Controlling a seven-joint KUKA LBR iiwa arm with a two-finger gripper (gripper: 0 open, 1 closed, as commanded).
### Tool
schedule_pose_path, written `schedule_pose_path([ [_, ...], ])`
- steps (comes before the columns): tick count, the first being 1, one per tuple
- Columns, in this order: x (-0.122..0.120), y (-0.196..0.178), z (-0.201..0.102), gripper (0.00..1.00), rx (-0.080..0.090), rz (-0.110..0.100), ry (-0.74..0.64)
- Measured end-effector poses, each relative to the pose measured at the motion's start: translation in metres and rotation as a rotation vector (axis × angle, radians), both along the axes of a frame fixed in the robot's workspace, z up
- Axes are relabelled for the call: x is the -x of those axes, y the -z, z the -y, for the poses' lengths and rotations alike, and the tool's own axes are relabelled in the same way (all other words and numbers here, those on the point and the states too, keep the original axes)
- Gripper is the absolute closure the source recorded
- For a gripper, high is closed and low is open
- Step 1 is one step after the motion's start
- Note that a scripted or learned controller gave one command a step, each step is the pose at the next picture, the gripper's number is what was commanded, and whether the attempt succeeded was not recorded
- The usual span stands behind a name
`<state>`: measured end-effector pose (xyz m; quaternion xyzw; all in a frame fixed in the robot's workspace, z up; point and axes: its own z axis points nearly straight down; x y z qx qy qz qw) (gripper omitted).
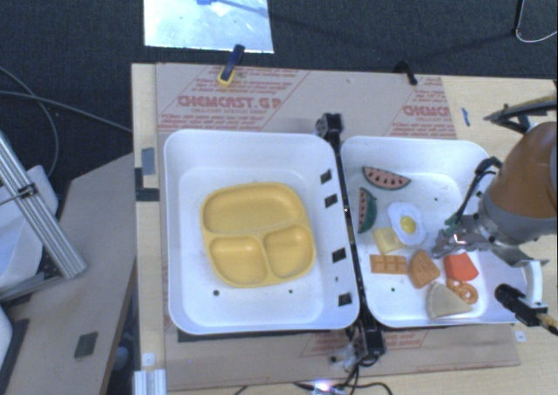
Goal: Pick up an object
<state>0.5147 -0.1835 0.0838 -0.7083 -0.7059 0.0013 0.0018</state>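
Hand over orange piece, long axis left-right.

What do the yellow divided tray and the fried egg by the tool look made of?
Yellow divided tray: likely molded plastic, smooth with a soft sheen and rounded compartment edges. Fried egg: probably toy plastic or rubber, with flat even white and yellow; too small to be sure.

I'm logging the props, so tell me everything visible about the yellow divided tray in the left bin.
The yellow tray lies flat on the floor of the left bin, slightly rotated. It looks like matte moulded plastic with rounded corners: one wide compartment along the far side, two smaller ones along the near side. It sits apart from the bin walls.
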Motion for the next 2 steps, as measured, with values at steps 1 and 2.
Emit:
schedule_pose_path([
  [1,-0.004,-0.001,-0.001,0.0,0.001,0.006,-0.004],
  [2,-0.008,-0.033,0.024,0.0,0.003,0.008,-0.003],
])
